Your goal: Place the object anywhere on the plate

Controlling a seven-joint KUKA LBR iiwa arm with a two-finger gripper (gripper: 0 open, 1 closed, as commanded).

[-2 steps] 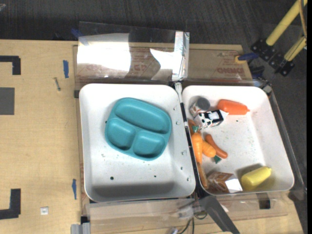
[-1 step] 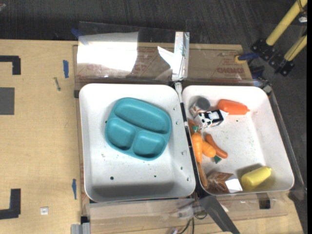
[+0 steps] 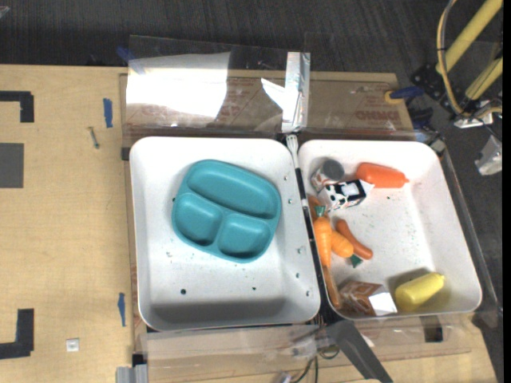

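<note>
Two bins [image 3: 144, 214]: plate [image 3: 226, 209] lies bare at frame centre-left, carrots [image 3: 339, 242] and lemon [image 3: 419, 288] wait lower right for picking; tool's state I cannot tell.

This looked like a robotics lab or test workshop. Two white bins [image 3: 152, 214] sat in a plywood bench [image 3: 64, 214] marked with black tape [image 3: 20, 106] and blue tape [image 3: 108, 112]. Clear plastic sheets [image 3: 200, 86] walled the bins, yellow cables [image 3: 471, 30] hung at one corner, and dark carpet [image 3: 200, 6] covered the floor.
</note>
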